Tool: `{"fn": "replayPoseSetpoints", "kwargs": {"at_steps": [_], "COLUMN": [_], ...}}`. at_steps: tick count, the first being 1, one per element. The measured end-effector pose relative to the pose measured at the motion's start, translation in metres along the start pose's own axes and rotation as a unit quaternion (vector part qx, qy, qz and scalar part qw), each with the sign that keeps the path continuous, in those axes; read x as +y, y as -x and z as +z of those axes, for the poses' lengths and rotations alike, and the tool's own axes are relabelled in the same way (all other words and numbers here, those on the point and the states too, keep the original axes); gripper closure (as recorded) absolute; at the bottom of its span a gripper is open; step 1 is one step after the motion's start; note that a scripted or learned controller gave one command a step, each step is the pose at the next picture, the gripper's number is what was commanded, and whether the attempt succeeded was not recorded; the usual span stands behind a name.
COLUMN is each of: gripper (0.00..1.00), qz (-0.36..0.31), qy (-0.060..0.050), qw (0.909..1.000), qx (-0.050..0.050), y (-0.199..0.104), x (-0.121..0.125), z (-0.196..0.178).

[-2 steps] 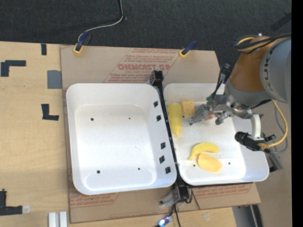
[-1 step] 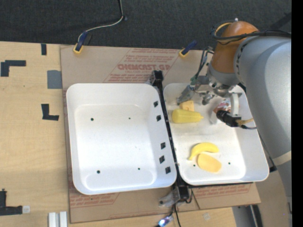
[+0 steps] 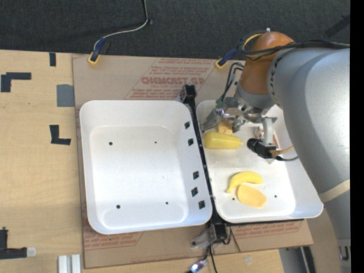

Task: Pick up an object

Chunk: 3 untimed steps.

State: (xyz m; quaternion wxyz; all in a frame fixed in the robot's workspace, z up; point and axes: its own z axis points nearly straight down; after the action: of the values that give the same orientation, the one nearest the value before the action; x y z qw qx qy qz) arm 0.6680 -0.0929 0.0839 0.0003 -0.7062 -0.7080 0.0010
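Nearest in the right bin point(image 3: 307, 206) lies a yellow banana-like pair point(image 3: 248, 187), and farther back a smooth, likely light and slippery yellow piece point(image 3: 222, 141), best pinched across its middle, sits under the gripper point(image 3: 226, 120), whose grip I cannot tell.

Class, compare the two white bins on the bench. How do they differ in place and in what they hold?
The left bin lies away from the arm; the right bin lies under the gripper. The left bin's floor shows bare white with small dark dots; the right bin holds yellow pieces. Both are shallow, white, and sit side by side.
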Motion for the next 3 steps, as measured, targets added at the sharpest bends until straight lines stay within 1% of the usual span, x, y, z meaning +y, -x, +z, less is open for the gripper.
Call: {"fn": "replayPoseSetpoints", "kwargs": {"at_steps": [1,2,3], "gripper": [0.00,1.00,1.00], "qz": [0.000,-0.008,0.001], "qy": [-0.001,-0.002,-0.001], "qw": [1.0000,0.9998,1.0000], "qx": [0.001,0.017,0.001], "y": [-0.058,-0.078,-0.047], "x": [-0.024,-0.023,-0.064], "z": [-0.059,-0.070,-0.101]}}
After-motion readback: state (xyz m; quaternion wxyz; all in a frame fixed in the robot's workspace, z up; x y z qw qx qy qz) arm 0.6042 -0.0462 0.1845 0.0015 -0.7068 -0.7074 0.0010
